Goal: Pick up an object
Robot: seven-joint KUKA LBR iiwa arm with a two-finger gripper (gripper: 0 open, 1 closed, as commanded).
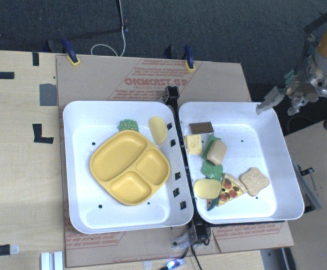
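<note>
jaws (276,101): above right bin's (264,212) top right corner, state unclear | toy food (222,173): right bin | yellow tray (129,167): left bin (76,151)

cardboard sheet (152,80) | red print, upside down | illegible

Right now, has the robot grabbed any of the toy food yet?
Not yet. Nothing looks picked up: the pizza slice, toast and cheese all lie in the right bin, and the yellow tray sits in the left bin. The gripper hangs above the right bin's far corner. Reaching down, grabbing and lifting are all left.
</note>
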